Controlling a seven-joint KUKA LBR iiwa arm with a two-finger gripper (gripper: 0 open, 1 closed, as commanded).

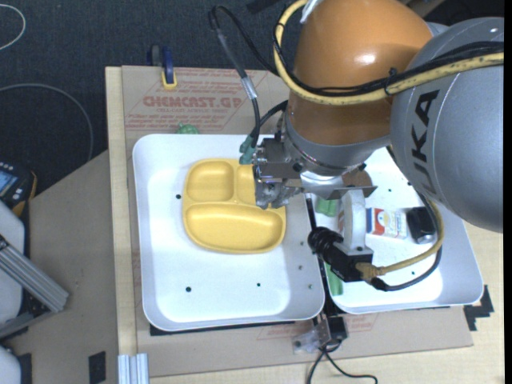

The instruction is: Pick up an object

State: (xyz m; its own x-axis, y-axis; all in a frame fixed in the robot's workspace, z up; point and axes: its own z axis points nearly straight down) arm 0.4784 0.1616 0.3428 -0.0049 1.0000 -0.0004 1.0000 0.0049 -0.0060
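A yellow divided plate lies in the left white bin, toward its back. My gripper hangs over the plate's right rim, near the ridge between its compartments, at or just above the rim. The big orange and grey wrist above covers most of the gripper. Nothing is visibly held.
In the right bin lie a white packet with red print, a small black object and a green item by the dividing wall, partly under the arm. A brown board lies behind the bins.
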